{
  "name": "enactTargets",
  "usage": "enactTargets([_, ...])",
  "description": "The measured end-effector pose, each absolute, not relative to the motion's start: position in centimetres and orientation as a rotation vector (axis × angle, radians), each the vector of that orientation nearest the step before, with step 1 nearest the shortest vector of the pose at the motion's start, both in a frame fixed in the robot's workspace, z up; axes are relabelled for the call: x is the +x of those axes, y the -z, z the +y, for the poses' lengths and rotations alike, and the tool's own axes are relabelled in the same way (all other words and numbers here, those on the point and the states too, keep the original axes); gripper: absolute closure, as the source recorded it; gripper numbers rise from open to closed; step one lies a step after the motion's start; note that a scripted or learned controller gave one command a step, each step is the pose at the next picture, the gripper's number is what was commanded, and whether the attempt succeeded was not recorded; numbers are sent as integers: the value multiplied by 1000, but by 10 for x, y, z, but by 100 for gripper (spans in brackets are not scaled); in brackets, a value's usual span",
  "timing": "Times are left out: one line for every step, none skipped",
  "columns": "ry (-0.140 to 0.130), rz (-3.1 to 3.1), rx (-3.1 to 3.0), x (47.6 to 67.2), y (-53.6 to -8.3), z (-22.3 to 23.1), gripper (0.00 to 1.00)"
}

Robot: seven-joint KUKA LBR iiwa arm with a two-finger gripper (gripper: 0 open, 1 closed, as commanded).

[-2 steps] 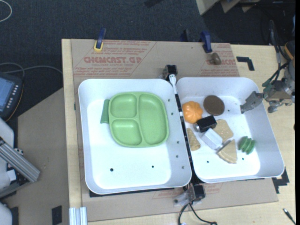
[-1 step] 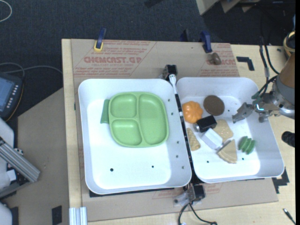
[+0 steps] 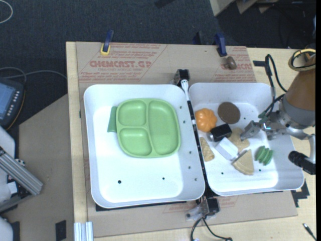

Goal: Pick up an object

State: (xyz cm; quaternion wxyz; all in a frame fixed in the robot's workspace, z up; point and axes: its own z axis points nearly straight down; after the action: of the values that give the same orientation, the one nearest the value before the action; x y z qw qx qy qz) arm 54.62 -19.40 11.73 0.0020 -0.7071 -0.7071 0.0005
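Claw (image 3: pixel 249 131) hangs low in the right bin (image 3: pixel 261 185) — whether it grips anything, I cannot tell. Objects around it: orange ball (image 3: pixel 205 119), brown disc (image 3: pixel 229 112), black block (image 3: pixel 220 132), green piece (image 3: pixel 264 155).

two white bins (image 3: pixel 95 134), one green tray (image 3: pixel 148 127)
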Motion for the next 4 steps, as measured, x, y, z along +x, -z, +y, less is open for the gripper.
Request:
enactTargets([1, -2220, -2221, 547, -86, -194, 0])
enactTargets([9, -2224, -2224, 549, -99, -193, 100])
enactTargets([2, -2225, -2223, 550, -153, -183, 100])
enactTargets([2, -2225, -2223, 541, -209, -184, 100])
